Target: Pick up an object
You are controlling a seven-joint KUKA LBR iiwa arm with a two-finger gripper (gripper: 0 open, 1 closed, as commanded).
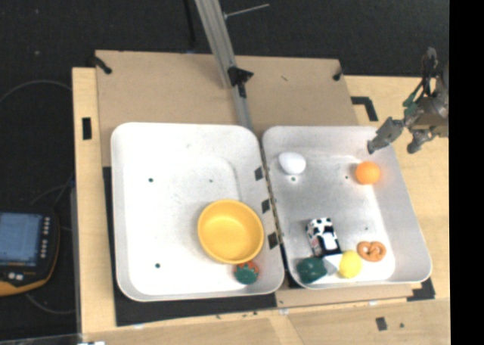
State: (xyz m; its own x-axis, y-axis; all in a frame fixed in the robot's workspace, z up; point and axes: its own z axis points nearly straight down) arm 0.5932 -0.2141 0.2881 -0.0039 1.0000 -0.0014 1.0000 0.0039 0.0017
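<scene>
Seen from above, two white bins sit side by side on a worktop (189, 94). The tool (399, 136) hovers over the right bin's (393, 215) upper right edge, fingers spread apart, holding nothing. Just below it lies an orange ball (367, 173). The left bin (166, 169) holds a yellow bowl (231, 231).

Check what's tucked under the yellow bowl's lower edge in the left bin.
A small teal and red object pokes out from below the yellow bowl near the left bin front wall. Whether the bowl covers part of it, and what it is, can't be told.
</scene>
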